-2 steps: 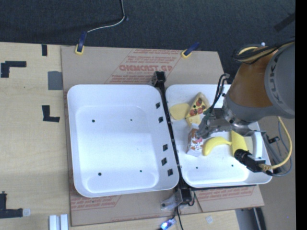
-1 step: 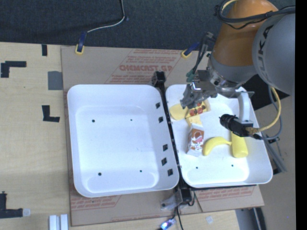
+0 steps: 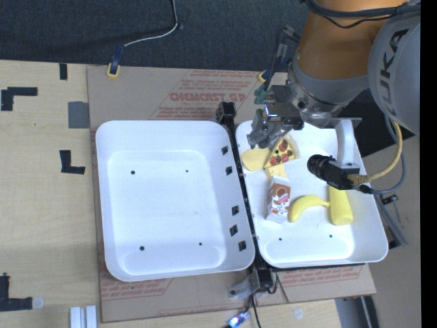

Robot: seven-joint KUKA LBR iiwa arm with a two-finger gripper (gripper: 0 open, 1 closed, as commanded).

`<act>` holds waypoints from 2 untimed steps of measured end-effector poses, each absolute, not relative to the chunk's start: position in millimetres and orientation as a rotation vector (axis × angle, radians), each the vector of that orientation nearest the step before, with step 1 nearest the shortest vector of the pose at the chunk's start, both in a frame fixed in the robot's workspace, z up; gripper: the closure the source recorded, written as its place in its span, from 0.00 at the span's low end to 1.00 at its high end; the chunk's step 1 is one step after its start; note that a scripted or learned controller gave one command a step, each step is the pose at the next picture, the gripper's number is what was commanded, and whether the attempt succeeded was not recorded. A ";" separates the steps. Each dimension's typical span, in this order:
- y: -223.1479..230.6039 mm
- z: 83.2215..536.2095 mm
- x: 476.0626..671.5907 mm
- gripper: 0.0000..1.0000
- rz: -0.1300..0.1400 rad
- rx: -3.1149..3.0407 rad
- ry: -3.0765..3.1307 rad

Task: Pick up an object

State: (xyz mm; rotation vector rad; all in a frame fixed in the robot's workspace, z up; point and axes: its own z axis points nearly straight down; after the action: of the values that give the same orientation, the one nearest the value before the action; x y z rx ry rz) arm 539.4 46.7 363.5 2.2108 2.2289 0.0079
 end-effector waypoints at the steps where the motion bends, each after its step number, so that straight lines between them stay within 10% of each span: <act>1: 81.1 456.9 511.3 1.00 0.012 2.211 2.226; 2: 101.6 322.7 491.3 1.00 -0.014 2.224 2.228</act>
State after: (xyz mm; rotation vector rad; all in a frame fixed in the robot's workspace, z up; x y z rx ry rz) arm 491.3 101.6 322.7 2.2238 2.2278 -0.0141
